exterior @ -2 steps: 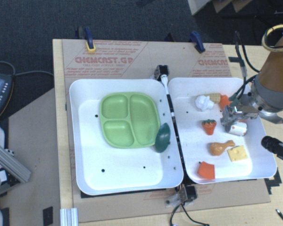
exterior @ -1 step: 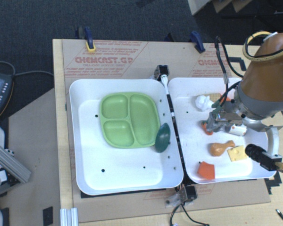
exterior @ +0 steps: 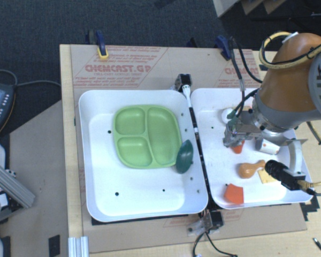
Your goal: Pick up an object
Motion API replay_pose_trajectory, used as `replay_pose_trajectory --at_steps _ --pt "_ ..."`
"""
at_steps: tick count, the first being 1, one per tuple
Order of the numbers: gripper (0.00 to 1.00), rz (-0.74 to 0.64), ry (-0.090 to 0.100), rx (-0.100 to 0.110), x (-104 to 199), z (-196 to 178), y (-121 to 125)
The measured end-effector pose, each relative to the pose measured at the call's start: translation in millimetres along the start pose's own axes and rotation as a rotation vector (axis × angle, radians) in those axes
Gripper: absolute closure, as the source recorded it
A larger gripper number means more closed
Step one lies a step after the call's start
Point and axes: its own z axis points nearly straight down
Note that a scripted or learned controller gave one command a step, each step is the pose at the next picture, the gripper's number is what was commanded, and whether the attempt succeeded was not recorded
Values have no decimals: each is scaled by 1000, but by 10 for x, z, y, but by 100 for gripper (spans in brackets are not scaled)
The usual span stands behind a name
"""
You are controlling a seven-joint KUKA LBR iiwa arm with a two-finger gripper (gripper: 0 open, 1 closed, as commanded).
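A brown board bench top [exterior: 150, 63] printed with red lettering stands on dark grey carpet [exterior: 69, 15]; blue clamps [exterior: 100, 39] grip its far edge.

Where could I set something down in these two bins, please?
The left bin is bare in front of the green divided plate and along its left wall. The right bin is crowded: the hand, orange block and pear-shaped toy.

The arm's orange band [exterior: 291, 71] runs off the right edge and covers part of the right bin [exterior: 219, 103]. A small orange-red object [exterior: 237, 149] sits half hidden under the gripper [exterior: 234, 139]; what it is cannot be told.
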Motion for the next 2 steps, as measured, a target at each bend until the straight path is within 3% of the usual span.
replay_pose_trajectory --at_steps 1,2 --pt "100 5 0 5 10 164 -82" --pt "100 4 -1 -1 6 133 6"
